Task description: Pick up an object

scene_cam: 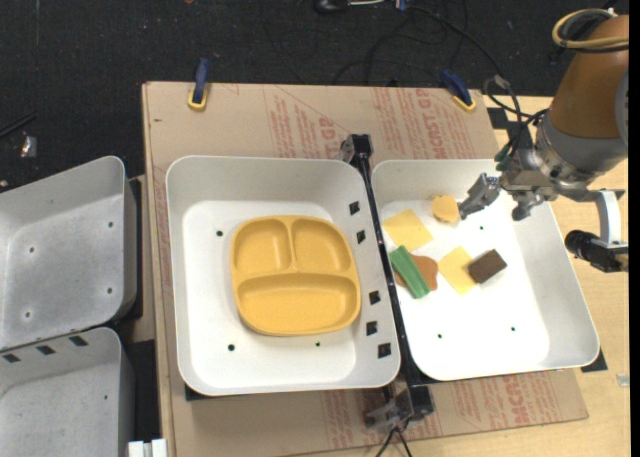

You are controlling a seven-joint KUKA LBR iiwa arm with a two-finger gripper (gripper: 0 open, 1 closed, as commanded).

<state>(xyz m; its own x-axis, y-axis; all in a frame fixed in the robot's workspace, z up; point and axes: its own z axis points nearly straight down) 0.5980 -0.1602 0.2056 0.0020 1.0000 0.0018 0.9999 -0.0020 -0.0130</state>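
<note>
Camera view: two bins, yellow tray [296, 275] left, small pieces right.
The gripper [500, 197] hangs spread and empty over the right bin [520, 340], beside the orange piece [445, 210]; the crowded yellow slices [407, 228], green strip [409, 271] and brown block [487, 266] could spoil a grasp.

right bin [560, 345]: we see open floor along the front | small pieces [440, 255] crowd its back-left | left bin [190, 275]: yellow tray [296, 275] takes the middle
</note>
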